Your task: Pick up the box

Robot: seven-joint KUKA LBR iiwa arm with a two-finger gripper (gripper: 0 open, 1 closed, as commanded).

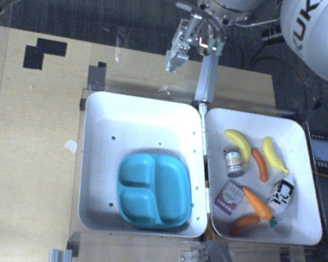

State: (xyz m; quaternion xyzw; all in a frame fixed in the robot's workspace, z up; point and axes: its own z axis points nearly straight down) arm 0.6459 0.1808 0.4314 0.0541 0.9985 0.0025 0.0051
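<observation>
We saw the box, small, flat and of a dull purple colour, lying in the right bin, near this bin's left wall and towards its near edge. A small can stood just behind the box. A carrot lay just beside the box on its right, and a reddish-orange piece of food lay close to the bin's near edge. We could not tell if the carrot touched the box.

Further from the box, we noted a small black and white carton near the right wall. An orange sausage lay in the middle of the bin, between two bananas. One banana was behind the can and the other banana was nearer to the far right corner.

The left bin carried a blue plate with three compartments, which rested near its near right corner.

The gripper hung over the far edge of the table, behind the place where both bins meet, well apart from the box. Its jaws seemed spread, with nothing between them. Above it we saw the grey arm entering from the right.
</observation>
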